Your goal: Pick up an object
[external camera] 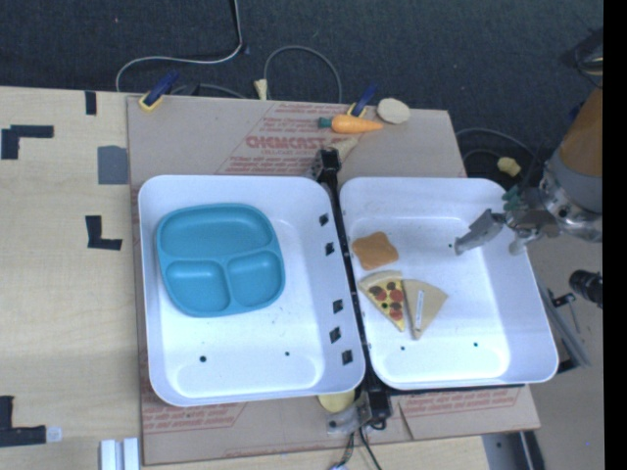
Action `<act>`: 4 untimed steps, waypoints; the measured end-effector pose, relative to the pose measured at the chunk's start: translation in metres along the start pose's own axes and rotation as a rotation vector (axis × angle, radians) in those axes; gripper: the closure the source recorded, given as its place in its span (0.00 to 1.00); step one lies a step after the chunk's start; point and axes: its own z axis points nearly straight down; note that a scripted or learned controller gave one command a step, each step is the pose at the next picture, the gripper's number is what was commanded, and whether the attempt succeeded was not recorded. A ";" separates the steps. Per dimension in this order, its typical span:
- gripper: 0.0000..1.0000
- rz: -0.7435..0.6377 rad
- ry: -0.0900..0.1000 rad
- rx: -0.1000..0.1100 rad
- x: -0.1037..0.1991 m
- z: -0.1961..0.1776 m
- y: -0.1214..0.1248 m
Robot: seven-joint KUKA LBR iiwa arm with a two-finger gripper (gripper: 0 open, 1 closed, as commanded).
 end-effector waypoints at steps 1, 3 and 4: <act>0.00 0.000 -0.002 -0.002 0.054 0.157 -0.044; 0.00 -0.009 0.001 -0.014 0.154 0.045 0.048; 0.00 -0.001 0.000 -0.001 0.142 0.052 0.060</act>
